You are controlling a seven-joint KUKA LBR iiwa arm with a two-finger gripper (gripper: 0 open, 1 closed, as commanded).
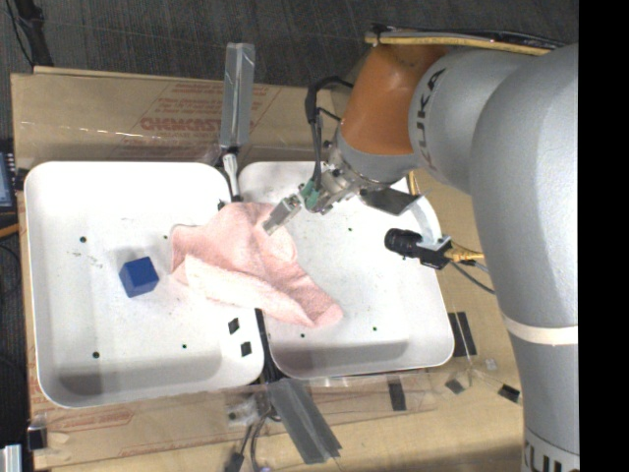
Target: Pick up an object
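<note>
We note the arm (521,165) nearest, its pincer (280,214) low over the pink cloth (256,264) draped across both bins' shared rims; pincer state indeterminable. Blue block (139,275) lies well left.

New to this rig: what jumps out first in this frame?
The bulky grey KUKA arm with its orange band dominates the right side, reaching in over the right white bin. Next is the crumpled pink cloth draped across the divide between both bins, with the gripper at its upper edge. A small blue cube sits alone in the left white bin.
</note>
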